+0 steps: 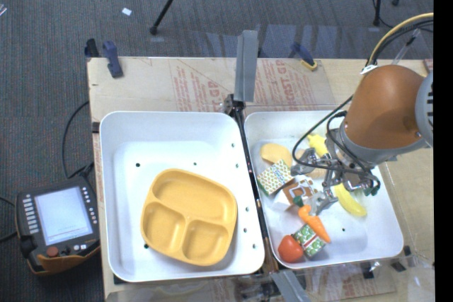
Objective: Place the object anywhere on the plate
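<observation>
gripper [333,189] over right bin's [386,240] toy food, grip state unclear; carrot [316,223] light, rigid, slick; pinch mid-body; plate [189,216] left.

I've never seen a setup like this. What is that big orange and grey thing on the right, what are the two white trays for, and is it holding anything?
It is a robot arm, seen by one camera looking down at a slant. At its tip is a two-finger gripper, hanging over the right bin, a shallow tray of toy food: a carrot, a tomato, a banana and small cartons. The left bin holds a yellow divided plate, where one item should end up. I cannot tell whether the gripper grips anything. The device at far left looks like a handheld controller.
</observation>
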Motion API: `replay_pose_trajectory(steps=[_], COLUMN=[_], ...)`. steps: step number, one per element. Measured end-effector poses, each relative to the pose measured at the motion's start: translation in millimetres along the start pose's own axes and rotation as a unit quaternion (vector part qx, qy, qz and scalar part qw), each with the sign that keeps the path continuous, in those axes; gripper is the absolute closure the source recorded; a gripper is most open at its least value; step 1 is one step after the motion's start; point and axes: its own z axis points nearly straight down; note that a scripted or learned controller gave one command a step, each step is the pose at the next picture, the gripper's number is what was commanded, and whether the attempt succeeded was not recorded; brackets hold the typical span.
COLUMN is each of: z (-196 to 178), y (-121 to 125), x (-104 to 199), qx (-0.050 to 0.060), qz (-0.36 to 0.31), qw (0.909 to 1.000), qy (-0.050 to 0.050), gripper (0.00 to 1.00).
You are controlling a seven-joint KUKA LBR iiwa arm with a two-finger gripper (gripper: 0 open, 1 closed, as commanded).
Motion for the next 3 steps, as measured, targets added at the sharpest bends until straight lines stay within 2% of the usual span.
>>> replay_pose_trajectory(steps=[3], z=[0.0], y=[0.0], x=[0.0], qx=[0.0], qz=[0.0], qw=[1.0], qy=[0.0], gripper=[0.0])
